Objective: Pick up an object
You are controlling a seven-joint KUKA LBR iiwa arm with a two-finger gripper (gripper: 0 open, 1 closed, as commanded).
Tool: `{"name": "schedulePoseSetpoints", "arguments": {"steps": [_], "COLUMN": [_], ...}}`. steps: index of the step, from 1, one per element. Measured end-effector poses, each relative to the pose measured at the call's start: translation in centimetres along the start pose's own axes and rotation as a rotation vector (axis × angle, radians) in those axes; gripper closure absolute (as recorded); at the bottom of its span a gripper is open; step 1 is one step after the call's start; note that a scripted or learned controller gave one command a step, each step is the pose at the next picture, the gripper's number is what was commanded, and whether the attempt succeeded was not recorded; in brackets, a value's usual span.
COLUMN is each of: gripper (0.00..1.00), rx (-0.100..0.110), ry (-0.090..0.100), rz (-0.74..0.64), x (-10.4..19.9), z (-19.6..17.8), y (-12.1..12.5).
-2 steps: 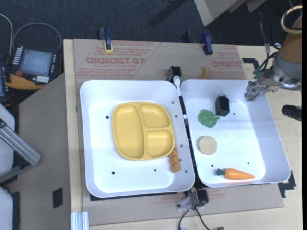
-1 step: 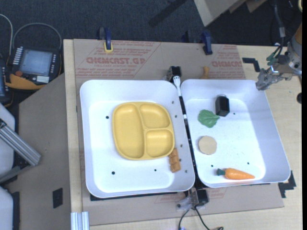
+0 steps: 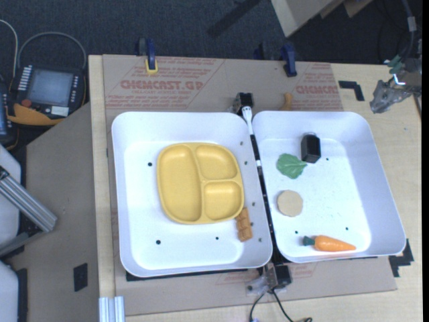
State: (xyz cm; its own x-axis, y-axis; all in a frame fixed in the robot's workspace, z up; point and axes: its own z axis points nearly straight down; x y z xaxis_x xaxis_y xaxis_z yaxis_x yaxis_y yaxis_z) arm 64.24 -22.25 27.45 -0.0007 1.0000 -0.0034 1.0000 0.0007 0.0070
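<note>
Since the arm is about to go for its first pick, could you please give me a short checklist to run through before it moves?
1. Tool clear of both bins: ok, it sits beyond the right bin's far right corner.
2. Tool open: cannot tell, too small and blurred.
3. Targets in the right bin: ok, carrot, round cookie, green leaf and black block.
4. Spacing for a clean grasp: not ok for leaf and block, which touch; ok for cookie.
5. Carrot access: not ok, it lies close to the near wall.
6. Left bin: ok, yellow tray lies flat, brown piece at its corner.
</note>
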Motion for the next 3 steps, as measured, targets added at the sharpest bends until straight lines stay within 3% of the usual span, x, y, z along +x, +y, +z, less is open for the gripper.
{"name": "schedulePoseSetpoints", "arguments": {"steps": [1, 3], "gripper": [1.0, 1.0], "rx": [0.008, 0.011], "ry": [0.005, 0.005], "rz": [-0.004, -0.004], "x": [5.4, 14.7], "z": [-0.2, 2.1], "y": [-0.2, -3.0]}}
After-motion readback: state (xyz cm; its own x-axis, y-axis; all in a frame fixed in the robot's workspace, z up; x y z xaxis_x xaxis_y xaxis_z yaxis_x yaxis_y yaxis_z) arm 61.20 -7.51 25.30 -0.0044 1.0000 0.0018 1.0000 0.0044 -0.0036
